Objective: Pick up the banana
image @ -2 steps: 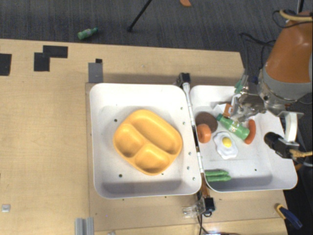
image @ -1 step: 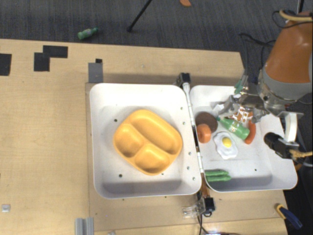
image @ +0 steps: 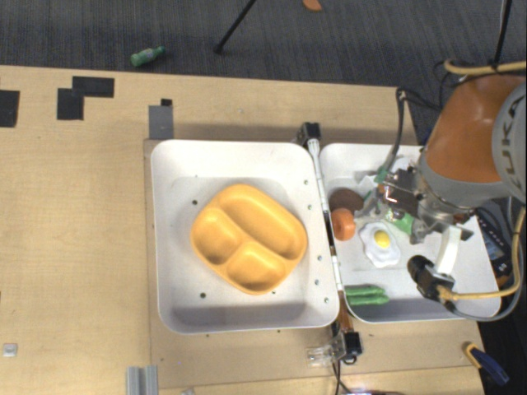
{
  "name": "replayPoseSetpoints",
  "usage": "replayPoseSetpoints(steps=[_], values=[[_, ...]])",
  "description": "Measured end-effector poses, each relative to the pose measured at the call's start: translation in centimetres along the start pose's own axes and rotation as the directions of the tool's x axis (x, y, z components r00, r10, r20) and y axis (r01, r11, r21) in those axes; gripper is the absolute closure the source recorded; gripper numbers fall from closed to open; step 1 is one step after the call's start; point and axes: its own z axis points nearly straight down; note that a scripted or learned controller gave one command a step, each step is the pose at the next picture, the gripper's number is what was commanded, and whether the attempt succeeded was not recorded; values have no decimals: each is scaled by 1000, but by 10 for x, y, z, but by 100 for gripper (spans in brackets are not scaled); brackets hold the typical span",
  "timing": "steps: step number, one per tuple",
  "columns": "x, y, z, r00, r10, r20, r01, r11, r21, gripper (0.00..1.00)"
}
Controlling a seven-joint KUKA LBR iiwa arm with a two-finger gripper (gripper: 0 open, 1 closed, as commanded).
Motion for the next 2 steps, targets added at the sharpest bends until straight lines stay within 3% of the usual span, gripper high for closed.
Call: replayPoseSetpoints(steps=[1,2], values=[[17,-8,27,989,150,0,-150,989,1,0],[74,-22,-107,999,49,-2,-49,999,-3,0]])
